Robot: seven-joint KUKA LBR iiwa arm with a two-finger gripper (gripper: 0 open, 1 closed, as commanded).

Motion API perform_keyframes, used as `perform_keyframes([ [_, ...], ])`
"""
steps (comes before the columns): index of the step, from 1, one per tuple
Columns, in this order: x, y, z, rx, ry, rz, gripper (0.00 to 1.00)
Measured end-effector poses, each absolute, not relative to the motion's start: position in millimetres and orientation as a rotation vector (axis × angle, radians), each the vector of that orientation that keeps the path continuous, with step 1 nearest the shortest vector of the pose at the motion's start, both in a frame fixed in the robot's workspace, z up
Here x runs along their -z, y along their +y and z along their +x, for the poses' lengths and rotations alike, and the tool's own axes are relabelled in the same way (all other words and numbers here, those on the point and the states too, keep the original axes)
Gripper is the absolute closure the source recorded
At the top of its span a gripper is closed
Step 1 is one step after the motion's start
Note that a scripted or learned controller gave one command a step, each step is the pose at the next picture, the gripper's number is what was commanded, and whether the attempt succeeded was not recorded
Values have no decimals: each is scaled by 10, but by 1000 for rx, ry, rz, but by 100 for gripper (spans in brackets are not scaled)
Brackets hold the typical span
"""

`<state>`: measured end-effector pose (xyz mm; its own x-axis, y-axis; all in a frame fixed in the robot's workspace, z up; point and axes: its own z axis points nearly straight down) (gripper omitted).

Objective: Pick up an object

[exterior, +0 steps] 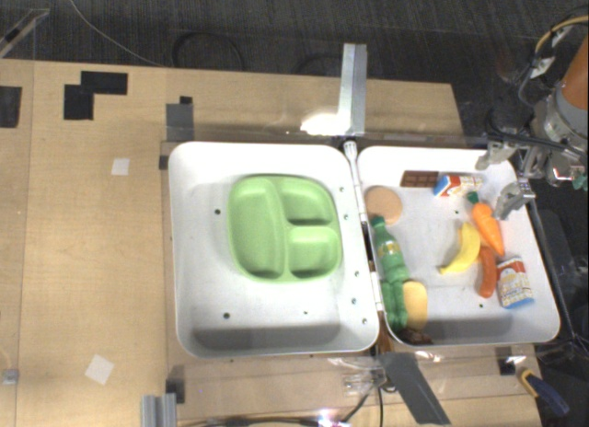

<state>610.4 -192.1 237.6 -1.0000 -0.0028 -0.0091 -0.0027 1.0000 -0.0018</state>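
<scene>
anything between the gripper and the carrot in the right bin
Nothing visible does. The grey two-finger gripper hangs at the right white bin's far right rim, and the orange plastic carrot lies just beside it, uncovered.

Right bin (543,319) holds the objects: banana (463,248) mid-bin, curved; carrot (489,227) just right of it, above a red-orange piece (486,273); can (513,283) at right; green bottle (393,267) along left wall; brown bar (420,178) at top.
</scene>
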Motion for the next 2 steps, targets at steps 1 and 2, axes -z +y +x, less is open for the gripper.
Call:
perform_keyframes([
  [1, -988, -2047, 5905, 7, 3084, -522, 0],
  [2, -897, -1830, 5555, 9, 3082, -527, 0],
])
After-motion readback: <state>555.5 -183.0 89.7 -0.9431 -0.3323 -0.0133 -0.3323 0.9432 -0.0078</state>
